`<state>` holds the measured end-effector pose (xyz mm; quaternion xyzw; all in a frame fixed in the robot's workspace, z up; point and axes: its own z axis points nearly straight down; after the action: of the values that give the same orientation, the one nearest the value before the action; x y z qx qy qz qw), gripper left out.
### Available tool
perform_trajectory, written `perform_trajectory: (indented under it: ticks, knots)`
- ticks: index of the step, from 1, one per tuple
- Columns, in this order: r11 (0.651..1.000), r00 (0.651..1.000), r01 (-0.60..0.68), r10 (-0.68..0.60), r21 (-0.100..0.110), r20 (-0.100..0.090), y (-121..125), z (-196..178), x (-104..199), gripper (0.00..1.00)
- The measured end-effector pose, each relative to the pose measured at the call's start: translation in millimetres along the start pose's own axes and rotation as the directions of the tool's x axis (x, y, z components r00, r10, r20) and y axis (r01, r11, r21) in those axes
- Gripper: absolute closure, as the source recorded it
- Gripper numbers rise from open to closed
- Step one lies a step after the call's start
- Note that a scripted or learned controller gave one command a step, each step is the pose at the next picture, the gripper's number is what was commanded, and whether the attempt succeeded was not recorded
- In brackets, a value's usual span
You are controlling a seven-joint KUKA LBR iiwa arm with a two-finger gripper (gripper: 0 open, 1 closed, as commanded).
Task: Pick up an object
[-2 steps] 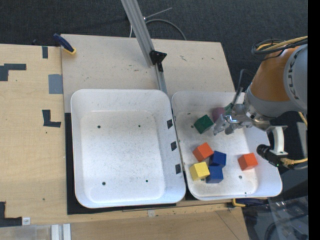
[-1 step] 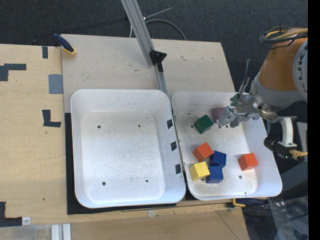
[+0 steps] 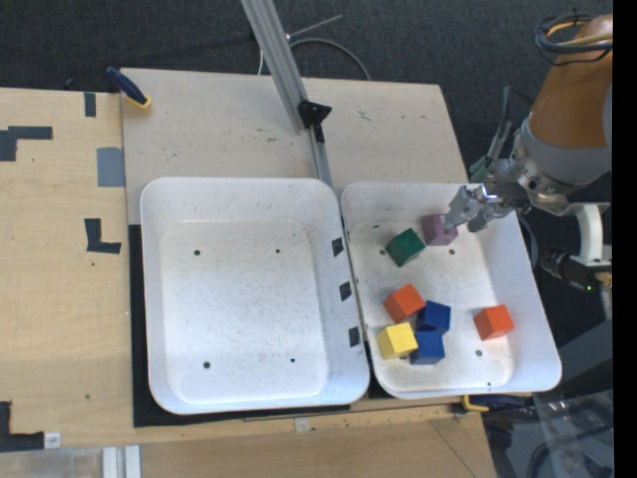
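Taking the left bin as the landmark: it sits on the pale desk, which carries dark tape marks further left. Behind it, a blue and yellow clamp lies at the desk's far edge, and a slanted metal rail runs down to its far right corner.

Touching its right side is the right bin, holding the blocks: a green block, an orange block, a yellow block and two blue blocks clustered nearer, a red block further right.

The mauve block is the likely target, just right of the green one. The end effector hangs at its upper right edge; whether it is clenched or released I cannot tell.

The risk, I judge: an off-centre approach would nudge the mauve block against the green one rather than capture it.

Dark carpet surrounds the desk.
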<state>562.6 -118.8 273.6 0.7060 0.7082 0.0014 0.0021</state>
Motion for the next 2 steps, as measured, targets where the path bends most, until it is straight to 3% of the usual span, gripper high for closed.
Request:
perform_trajectory:
  ticks: [2]
  knots:
    - [1.0, 1.0, 0.002, -0.002, 0.008, -0.001, 25, 13, 92, 1.0]
